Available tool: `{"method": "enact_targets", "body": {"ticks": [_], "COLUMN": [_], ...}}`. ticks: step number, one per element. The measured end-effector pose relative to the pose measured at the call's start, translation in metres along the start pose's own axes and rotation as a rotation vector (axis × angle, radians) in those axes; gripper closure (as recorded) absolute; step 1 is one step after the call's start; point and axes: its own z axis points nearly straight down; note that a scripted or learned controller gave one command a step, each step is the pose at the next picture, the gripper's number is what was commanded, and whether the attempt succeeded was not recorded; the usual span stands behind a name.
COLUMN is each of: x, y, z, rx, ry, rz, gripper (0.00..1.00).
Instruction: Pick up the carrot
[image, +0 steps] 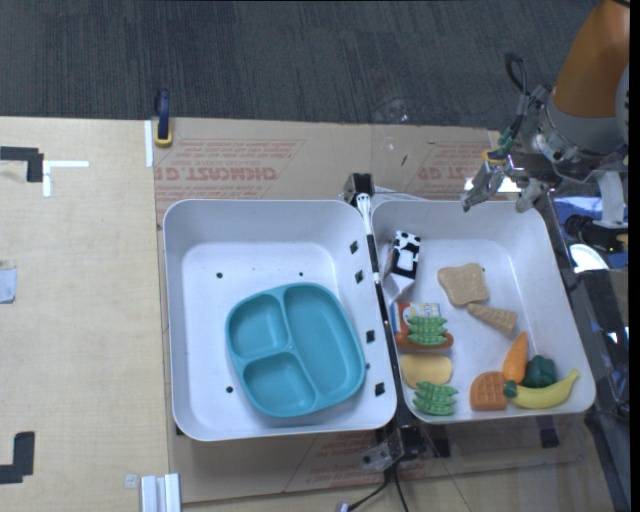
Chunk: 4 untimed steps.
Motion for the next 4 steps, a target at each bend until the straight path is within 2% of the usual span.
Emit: {"method": "enact_targets", "body": {"ticks": [1, 2, 3, 4], "x": [-0.044, -0.075, -0.078, -0.059], "y": [-0.047, -0.116, -0.114, -0.077], "z": [0.096, 0.153, 0.143, 0.081], "rx": [-0.002, 0.005, -0.002, -0.002], "ry": [0.0, 0.014, 0.006, 0.0], "rz": [-0.168, -0.206, -0.197, -0.019], "gripper": [0.0, 0.0, 1.0, 1.0]}}
